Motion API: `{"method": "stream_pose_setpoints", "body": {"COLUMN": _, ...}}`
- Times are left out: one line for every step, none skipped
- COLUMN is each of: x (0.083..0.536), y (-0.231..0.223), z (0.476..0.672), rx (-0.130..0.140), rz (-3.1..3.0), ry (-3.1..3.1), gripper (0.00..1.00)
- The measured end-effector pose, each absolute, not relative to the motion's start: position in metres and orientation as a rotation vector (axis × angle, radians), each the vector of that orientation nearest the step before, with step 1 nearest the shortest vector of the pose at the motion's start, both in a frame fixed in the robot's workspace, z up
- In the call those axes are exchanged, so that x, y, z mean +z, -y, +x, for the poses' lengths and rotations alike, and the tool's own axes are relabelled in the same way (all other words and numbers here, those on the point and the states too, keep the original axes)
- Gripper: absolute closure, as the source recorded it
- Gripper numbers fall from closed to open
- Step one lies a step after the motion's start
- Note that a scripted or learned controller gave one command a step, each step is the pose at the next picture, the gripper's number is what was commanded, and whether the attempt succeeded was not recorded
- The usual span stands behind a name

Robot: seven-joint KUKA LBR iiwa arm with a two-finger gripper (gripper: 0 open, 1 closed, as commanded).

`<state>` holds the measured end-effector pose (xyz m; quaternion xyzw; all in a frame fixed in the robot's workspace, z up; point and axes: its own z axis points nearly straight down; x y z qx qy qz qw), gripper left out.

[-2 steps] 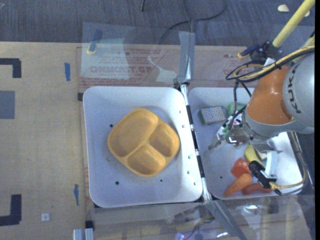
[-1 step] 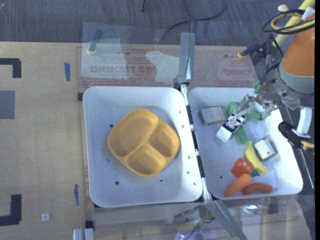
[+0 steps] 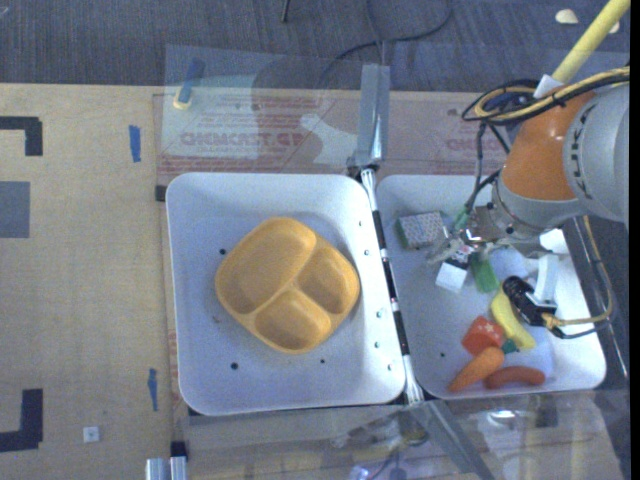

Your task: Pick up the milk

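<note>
A small white carton (image 3: pixel 451 275), which looks like the milk, lies in the upper left part of the right bin (image 3: pixel 430 338). My gripper (image 3: pixel 460 247) hangs right over the carton's upper end, reaching in from the right under the orange-banded wrist (image 3: pixel 540 163). The wrist and the gripper body hide where the fingertips meet the carton. A second white piece (image 3: pixel 546 274) lies by the bin's right wall, partly under the arm.
A grey-green box (image 3: pixel 420 229) sits just left of the gripper. Below are a green piece (image 3: pixel 485 274), a banana (image 3: pixel 505 320), a red vegetable (image 3: pixel 482 335), a carrot (image 3: pixel 474 369) and a sausage (image 3: pixel 515 376). A yellow divided plate (image 3: pixel 288 283) fills the left bin (image 3: pixel 190 218).
</note>
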<state>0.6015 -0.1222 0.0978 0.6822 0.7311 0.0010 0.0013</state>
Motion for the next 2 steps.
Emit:
{"method": "stream_pose_setpoints", "body": {"x": 0.108, "y": 0.124, "z": 0.602, "rx": 0.006, "rz": 2.144, "ry": -2.291, "gripper": 1.0}}
{"method": "stream_pose_setpoints", "body": {"x": 0.185, "y": 0.061, "z": 0.586, "rx": 0.0, "rz": 2.336, "ry": -2.1, "gripper": 1.0}}
